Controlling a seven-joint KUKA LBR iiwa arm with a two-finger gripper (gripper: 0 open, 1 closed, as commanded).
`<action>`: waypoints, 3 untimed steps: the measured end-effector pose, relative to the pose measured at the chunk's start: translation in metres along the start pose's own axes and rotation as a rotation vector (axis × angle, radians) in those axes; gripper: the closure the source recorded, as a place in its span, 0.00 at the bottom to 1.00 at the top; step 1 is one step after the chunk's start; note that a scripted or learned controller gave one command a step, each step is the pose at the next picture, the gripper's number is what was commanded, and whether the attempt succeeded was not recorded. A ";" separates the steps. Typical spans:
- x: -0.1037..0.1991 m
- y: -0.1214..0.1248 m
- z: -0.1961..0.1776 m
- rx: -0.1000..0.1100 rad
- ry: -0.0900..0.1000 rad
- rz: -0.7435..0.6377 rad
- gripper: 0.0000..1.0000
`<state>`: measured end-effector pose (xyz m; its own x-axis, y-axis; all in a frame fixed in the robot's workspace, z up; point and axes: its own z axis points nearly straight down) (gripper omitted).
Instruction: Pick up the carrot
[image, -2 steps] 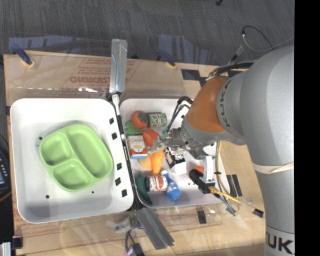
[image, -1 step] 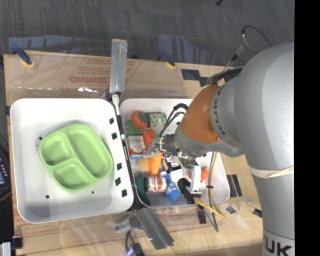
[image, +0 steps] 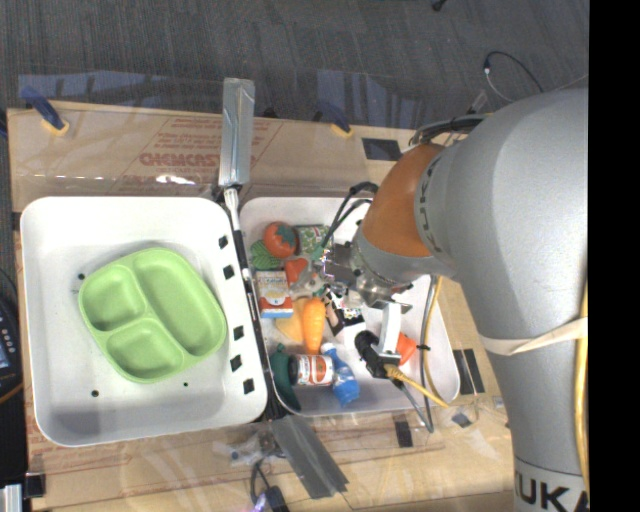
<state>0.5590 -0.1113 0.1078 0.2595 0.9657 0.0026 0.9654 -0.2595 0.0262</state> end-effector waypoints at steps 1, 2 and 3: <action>0.001 -0.044 -0.002 -0.024 -0.003 -0.089 0.00; 0.005 -0.019 0.000 0.001 0.000 0.034 0.00; 0.000 -0.030 -0.001 -0.016 0.003 -0.078 0.00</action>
